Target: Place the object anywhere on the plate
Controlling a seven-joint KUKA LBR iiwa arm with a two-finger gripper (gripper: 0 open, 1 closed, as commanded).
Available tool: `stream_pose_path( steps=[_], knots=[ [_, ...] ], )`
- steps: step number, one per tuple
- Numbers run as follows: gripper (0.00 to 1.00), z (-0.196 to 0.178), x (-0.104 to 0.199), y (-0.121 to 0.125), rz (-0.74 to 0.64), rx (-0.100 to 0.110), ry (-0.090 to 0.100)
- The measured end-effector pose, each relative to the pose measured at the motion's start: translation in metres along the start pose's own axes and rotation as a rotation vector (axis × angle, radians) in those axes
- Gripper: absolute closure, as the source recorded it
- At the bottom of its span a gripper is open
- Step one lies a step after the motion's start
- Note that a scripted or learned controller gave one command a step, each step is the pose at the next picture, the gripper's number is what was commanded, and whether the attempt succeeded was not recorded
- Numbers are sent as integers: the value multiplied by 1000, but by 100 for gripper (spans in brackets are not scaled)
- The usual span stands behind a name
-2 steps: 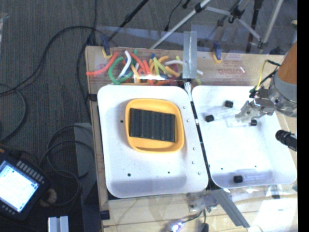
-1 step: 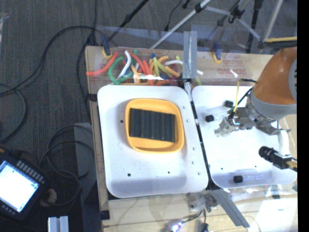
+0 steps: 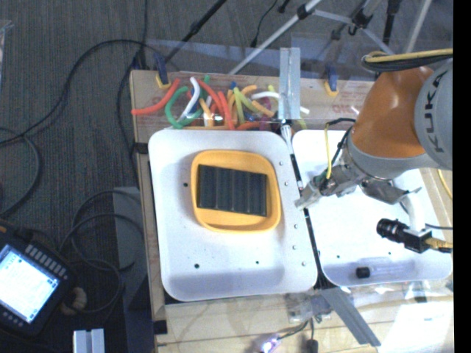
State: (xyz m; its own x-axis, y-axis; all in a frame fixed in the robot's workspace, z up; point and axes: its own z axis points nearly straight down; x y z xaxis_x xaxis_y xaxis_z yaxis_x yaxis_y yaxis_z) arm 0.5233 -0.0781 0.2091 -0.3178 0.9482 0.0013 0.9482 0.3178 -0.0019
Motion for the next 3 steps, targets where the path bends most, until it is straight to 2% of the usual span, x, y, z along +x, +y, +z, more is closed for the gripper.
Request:
stream_pose_path(
  steps=[1, 2, 3],
  knots=[
    [100, 26, 0, 64, -132, 0, -1],
    [100, 26, 50, 99, -201, -1, -2],
    [0, 26, 50, 99, -201, -1, -1]
  ],
)
